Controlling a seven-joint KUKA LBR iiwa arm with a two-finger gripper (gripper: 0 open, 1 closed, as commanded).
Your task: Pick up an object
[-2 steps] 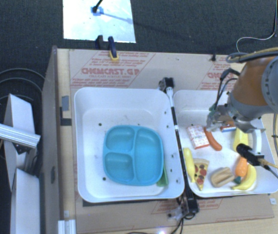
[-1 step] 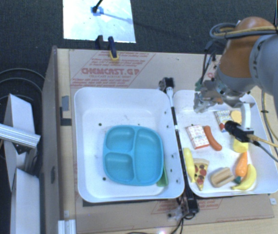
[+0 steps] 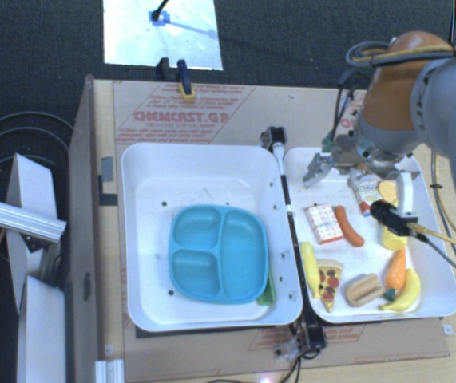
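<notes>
My gripper (image 3: 317, 168) hangs over the far left corner of the right bin (image 3: 449, 294), under the grey arm with its orange band (image 3: 395, 86). Nothing shows in its grasp. Below it in the bin lie a red and white packet (image 3: 323, 223) and a red sausage (image 3: 349, 225). A small bottle (image 3: 365, 191) lies just right of the gripper. Nearer the front lie a banana (image 3: 309, 266), a pizza slice (image 3: 329, 283), a bread roll (image 3: 362, 290), a carrot (image 3: 397, 268) and a second banana (image 3: 404, 300).
The left bin (image 3: 144, 214) holds a blue sectioned tray (image 3: 218, 253) with something green (image 3: 268, 292) at its right edge. A ridge (image 3: 285, 206) divides the two bins. Cables (image 3: 431, 234) trail over the right bin's right side.
</notes>
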